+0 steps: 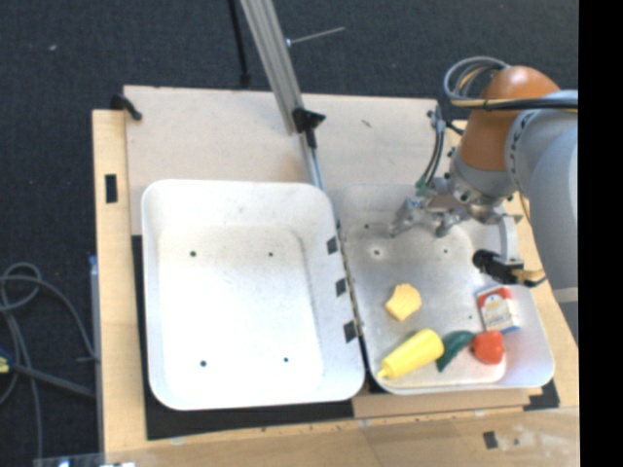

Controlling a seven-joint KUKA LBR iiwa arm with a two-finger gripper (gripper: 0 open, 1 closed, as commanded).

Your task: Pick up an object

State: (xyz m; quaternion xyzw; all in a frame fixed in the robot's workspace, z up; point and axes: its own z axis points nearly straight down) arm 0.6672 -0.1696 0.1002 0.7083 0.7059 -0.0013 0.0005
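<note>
At the near edge of the right bin (545,358), the yellow corn (411,352), red-and-green vegetable (477,344) and small carton (496,309) lie untouched, the yellow chunk (403,302) just behind. Farther back hovers the end effector (428,217); whether released or clenched, I cannot tell, so the pick remains undone.

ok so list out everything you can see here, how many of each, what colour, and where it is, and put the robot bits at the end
bins: two, white, side by side on the bench
yellow chunk: one, pale yellow, middle of the right bin
corn cob: one, yellow, near front edge of the right bin
green piece: one, dark green, between the corn cob and the red item
red item: one, red, front right corner of the right bin
small carton: one, white and red, right side of the right bin, just behind the red item
metal pole: one, silver, rising behind the bins
cables: several, grey, floor at left
arm: one, grey with orange band, at right
gripper: one, over back of the right bin
</note>
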